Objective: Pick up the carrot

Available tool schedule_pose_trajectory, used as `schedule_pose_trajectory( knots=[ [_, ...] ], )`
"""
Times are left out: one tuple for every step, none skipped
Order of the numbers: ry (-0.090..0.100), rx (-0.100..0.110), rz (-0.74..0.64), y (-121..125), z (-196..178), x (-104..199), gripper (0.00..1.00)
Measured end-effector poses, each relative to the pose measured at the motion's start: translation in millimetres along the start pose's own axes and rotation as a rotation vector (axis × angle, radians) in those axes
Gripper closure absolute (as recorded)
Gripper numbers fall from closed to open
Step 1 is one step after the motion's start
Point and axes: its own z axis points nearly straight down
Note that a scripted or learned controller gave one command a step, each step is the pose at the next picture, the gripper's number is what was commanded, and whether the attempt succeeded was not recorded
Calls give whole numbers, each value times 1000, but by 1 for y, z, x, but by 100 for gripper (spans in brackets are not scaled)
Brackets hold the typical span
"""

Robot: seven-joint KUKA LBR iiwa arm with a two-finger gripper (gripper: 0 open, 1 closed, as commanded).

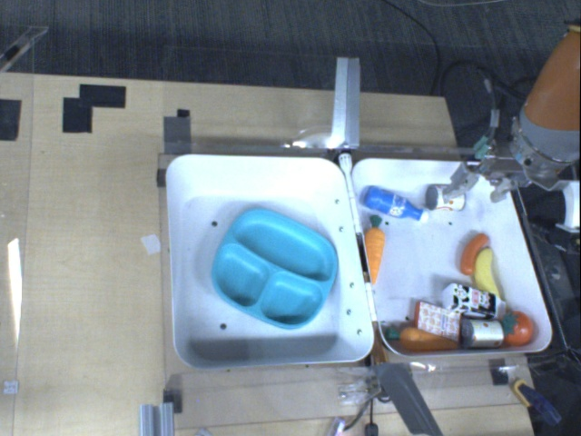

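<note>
On the bench (pixel 82 243) two white bins sit side by side, touching along a shared edge. The left bin (pixel 191 271) holds a blue divided plate (pixel 272 266), lying near its middle and tilted relative to the bin's walls, with one long compartment at the far side and two smaller ones nearer the camera.

The right bin (pixel 427 271) holds the rest. The carrot (pixel 373 251) lies against the bin's left wall, orange body pointing toward the camera and green top pointing away, apart from the other things. Just beyond it a blue bottle (pixel 392 203) with a white label lies on its side. Along the right wall a yellow banana (pixel 487 271) rests against an orange fruit (pixel 472 251). In the near right corner a cluster lies packed together: a black-and-white carton (pixel 472 300), a red-patterned box (pixel 438 318), a silver can (pixel 482 333), a second orange vegetable (pixel 427 340) along the near wall, and a red-orange round thing (pixel 519 329) at the corner.

The gripper (pixel 447 196) hangs over the far part of the right bin, just right of the blue bottle and well apart from the carrot. I cannot tell how its jaws stand. The arm (pixel 554 107) enters from the right.
</note>
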Motion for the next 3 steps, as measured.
schedule_pose_trajectory(
  knots=[
    [1,-13,216,-122,119,74,0],
    [2,-15,215,-120,111,75,100],
    [-2,-2,170,-123,-22,36,100]
  ],
)
